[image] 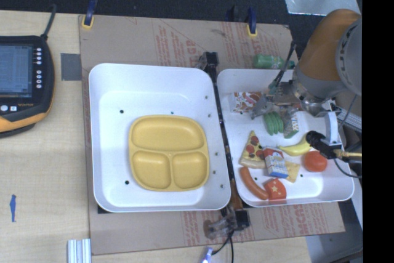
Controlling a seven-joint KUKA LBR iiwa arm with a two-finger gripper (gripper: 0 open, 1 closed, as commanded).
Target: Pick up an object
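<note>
Two shallow white bins are sitting side by side on a sheet of brown cardboard [184, 40] that is covering a pale wooden worktop [37, 175]. The left bin [108, 86] is holding a yellow divided plate [168, 152], which is lying flat near the bin's middle with one long compartment toward 12 o'clock and two smaller ones toward 6 o'clock. White floor is showing all around the plate, widest toward 12 o'clock.

The right bin [335, 194] is holding a crowd of toy food. A green ridged vegetable [273, 123] is lying near the bin's centre, its long axis running roughly 12 to 6 o'clock. A banana [295, 148] is lying at its 5 o'clock, long axis running about 8 to 2 o'clock. A pizza slice [251, 149] is sitting toward the bin's 9 o'clock wall, a sausage [251, 183] is slanting along 7 o'clock, and two tomatoes are resting lower down, one [276, 190] at 6 o'clock and one [315, 161] at 4 o'clock. A small printed carton [275, 164] is lying between them. A red-and-white packet [245, 101] is lying at 11 o'clock.

The arm is reaching in from 3 o'clock, and the gripper [275, 106] is hanging just above the green vegetable's upper end. Whether it is spread wide or closed narrow cannot be told. The items are packed close together, leaving bare floor mainly along the bin's 6 o'clock edge.

A black and orange control pendant [21, 86] is resting on the worktop at far 9 o'clock.
</note>
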